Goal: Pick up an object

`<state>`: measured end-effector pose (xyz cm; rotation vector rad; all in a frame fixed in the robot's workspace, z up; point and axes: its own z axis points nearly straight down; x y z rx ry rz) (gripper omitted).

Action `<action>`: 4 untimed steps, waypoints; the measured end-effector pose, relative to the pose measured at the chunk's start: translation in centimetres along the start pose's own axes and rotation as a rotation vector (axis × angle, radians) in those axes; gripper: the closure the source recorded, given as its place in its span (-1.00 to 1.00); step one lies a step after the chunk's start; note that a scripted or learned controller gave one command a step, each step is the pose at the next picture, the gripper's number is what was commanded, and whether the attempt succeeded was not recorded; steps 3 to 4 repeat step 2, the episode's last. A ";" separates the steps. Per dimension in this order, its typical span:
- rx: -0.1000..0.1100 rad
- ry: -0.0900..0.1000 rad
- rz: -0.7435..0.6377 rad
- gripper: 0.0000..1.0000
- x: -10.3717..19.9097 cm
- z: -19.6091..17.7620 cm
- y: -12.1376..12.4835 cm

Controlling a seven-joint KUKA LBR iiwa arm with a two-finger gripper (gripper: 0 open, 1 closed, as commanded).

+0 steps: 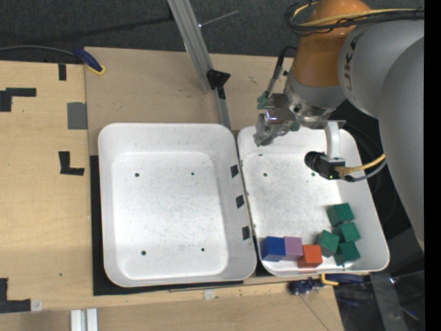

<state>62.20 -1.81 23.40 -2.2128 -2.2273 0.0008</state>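
Observation:
My gripper [264, 135] hangs over the far left corner of the right bin [296, 192], under the orange-banded wrist. Nothing shows beneath it but bare bin floor. The blocks lie far from it, along the bin's near edge: a blue cube [273, 247], a purple cube [293, 246] and an orange cube [311, 255] stand in a row. Several green blocks cluster at the near right corner, the farthest of them a green block [340, 214], with others [346, 252] below it.
The left bin [165, 198] sits beside the right one, their rims touching. A slanted metal post [200, 47] rises behind the bins. A black cable fitting [324, 164] hangs from the arm over the right bin.

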 end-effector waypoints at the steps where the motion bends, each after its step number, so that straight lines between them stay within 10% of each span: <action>1: 0.000 0.000 0.000 1.00 5.6 1.1 0.9; 2: -0.001 0.001 -0.002 1.00 11.9 0.2 1.1; 4: -0.001 0.001 -0.002 1.00 11.9 0.2 1.1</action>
